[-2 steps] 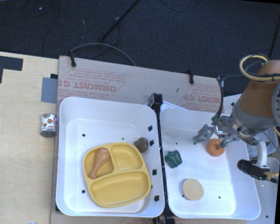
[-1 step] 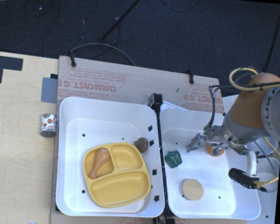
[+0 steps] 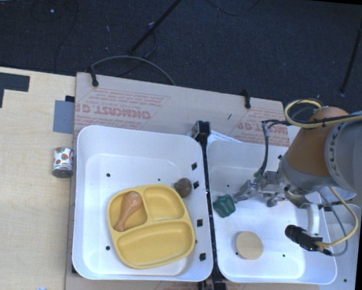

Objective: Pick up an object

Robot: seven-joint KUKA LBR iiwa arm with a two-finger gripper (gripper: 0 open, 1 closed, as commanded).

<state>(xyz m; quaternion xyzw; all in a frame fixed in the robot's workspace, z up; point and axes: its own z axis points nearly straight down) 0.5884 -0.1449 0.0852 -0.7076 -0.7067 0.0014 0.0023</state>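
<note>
At the near edge of the bench we see the two white bins side by side. In the left bin [image 3: 95, 164], toward six o'clock of its floor, lies a yellow divided tray [image 3: 158, 242]; a tan drumstick-shaped piece [image 3: 126, 210] rests in the tray's compartment at about ten o'clock. Just past the tray's far corner, at about one o'clock from it, a small brown lump [image 3: 182, 187] sits on the bin floor near the divider.

In the right bin [image 3: 283, 274], a flat tan disc [image 3: 248, 245] lies toward six o'clock of the floor, apart from everything else. At about three o'clock from the disc, a black part with yellow cable [image 3: 305, 238] hangs from the arm over the bin.

Farther back, near the divider at about nine o'clock of the right bin, lies a green object [image 3: 223, 205]. The gripper [image 3: 245, 192] reaches in from the right, its metal tip just at the green object's two o'clock side. Whether the fingers are spread or closed, we cannot tell, and we cannot tell whether they touch the green object.

Behind it, the grey arm with its orange band [image 3: 313, 145] rises at two o'clock of the right bin. Left of the bins, a small patterned can [image 3: 63, 161] stands on the wooden bench [image 3: 13, 207]. Beyond the bins, brown cardboard [image 3: 171, 111] lies under them.
</note>
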